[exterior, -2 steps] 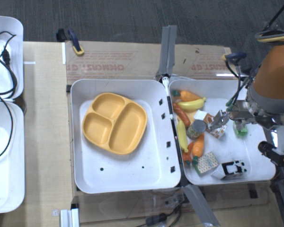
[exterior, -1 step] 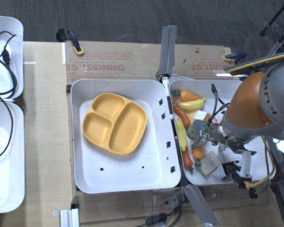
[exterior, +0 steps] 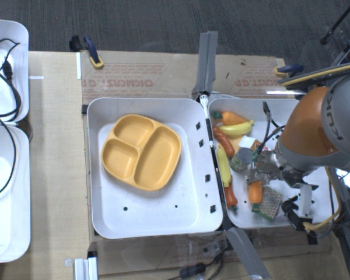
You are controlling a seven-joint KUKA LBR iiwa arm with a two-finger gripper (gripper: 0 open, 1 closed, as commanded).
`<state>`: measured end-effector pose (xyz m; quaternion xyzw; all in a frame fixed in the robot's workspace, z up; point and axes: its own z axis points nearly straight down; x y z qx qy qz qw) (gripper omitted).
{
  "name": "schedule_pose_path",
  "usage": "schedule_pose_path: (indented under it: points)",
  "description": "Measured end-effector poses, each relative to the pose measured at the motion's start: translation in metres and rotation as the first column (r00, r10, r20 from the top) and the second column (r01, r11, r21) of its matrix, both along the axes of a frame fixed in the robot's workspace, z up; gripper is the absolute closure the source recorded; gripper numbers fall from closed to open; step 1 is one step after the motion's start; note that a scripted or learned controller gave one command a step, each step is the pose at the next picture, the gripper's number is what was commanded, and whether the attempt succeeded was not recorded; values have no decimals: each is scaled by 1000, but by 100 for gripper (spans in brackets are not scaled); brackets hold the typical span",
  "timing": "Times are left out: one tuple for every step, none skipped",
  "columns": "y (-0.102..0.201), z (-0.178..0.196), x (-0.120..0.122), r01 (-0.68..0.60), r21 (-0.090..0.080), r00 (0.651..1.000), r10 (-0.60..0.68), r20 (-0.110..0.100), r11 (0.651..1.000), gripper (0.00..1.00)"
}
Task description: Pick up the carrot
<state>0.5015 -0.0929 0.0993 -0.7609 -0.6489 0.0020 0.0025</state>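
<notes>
Several toy foods lie in the right bin. An orange carrot sits near the bin's front, pointing towards the front edge, directly below my gripper. The gripper's dark body hides the carrot's upper end, so contact is unclear. A second carrot with a green top lies at the bin's far left corner. A third, smaller and redder one rests along the left wall near the front. The grey arm with its orange band reaches in from the right.
A yellow banana, a red sausage, a long yellow piece, a grey lump and a speckled sponge-like block crowd the right bin. The left bin holds a yellow divided plate.
</notes>
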Motion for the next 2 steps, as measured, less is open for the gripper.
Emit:
schedule_pose_path:
  points:
    - [-18, 11, 26, -134, 0, 991, 134, 4, 991, 100]
    - [24, 131, 37, 188, -4, 982, -188, 4, 982, 100]
